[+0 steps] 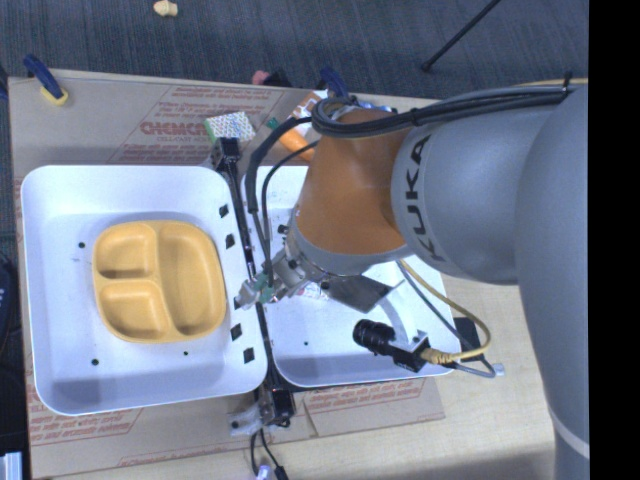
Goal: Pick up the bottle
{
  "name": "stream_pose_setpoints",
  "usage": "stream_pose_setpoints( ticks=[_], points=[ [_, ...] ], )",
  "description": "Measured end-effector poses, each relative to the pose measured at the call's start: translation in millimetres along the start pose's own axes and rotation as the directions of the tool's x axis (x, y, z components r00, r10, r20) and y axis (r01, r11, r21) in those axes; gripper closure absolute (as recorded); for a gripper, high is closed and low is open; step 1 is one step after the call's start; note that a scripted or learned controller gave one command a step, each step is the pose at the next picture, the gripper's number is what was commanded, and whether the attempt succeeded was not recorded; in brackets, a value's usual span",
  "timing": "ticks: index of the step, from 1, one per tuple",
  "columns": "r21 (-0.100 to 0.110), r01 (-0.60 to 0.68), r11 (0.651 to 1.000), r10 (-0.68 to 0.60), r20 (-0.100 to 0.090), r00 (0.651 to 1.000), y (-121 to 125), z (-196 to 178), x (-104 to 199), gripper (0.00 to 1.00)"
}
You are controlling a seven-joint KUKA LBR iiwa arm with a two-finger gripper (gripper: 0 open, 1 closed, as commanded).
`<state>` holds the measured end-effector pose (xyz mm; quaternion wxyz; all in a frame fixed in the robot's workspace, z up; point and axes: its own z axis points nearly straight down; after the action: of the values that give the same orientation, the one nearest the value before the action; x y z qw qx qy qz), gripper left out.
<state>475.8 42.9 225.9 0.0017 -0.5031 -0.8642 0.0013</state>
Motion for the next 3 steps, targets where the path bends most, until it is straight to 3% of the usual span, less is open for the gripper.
stream_pose_setpoints(
  ticks=[1, 2, 3],
  points=[
    [0.000, -0.034, 0.999, 0.034, 0.000, 0.999, -4.2, 34.8, -7.4, 1.00],
    [-0.003, 0.295, 0.956, -0.295, 0.004, 0.956, -7.0, -52.5, -14.0, 1.00],
    [0.000, 0.441, 0.898, -0.441, 0.001, 0.898, 30.8, 7.7, 54.2, 1.00]
  ],
)
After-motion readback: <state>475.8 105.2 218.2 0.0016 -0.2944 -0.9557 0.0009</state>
